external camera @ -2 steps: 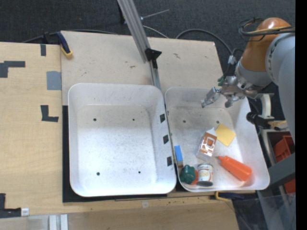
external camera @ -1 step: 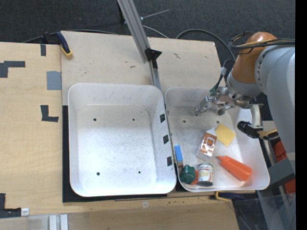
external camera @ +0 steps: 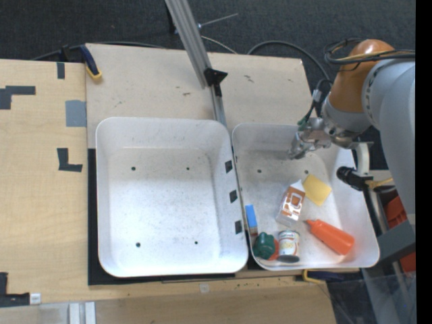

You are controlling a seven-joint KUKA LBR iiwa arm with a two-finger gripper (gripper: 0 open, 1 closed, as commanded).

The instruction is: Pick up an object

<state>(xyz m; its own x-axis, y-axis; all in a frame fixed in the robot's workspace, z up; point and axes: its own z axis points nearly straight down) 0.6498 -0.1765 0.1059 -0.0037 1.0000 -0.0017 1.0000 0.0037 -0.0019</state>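
Surface point(external camera: 40, 181): pale wood, carries two shallow white bins side by side across the middle of the frame.

Left bin point(external camera: 162, 194): nothing to pick in it.

Right bin point(external camera: 270, 147): all candidate objects sit in its lower half.

Arm point(external camera: 378, 93): enters from the right edge, wrist over the bin's upper right.

Gripper point(external camera: 299, 148): low over bare bin floor near the upper right of the bin. Nothing visible between its tips; cannot tell how wide it stands.

Objects, largest first: orange bottle point(external camera: 331, 236), lying toward lower right; yellow block point(external camera: 317, 189), nearest the gripper but apart from it; orange-and-white packet point(external camera: 292, 203), just beside the block; small can point(external camera: 288, 244); green item point(external camera: 264, 246), beside the can at the bin's bottom edge; blue stick point(external camera: 251, 217) along the left wall.

Risk, judged: a close here takes only air, since the gripper is above and left of the block. Among the crowded lower pieces, a descent could nudge a neighbour or pinch two at once. The bottle, being round, may roll out of the grip.
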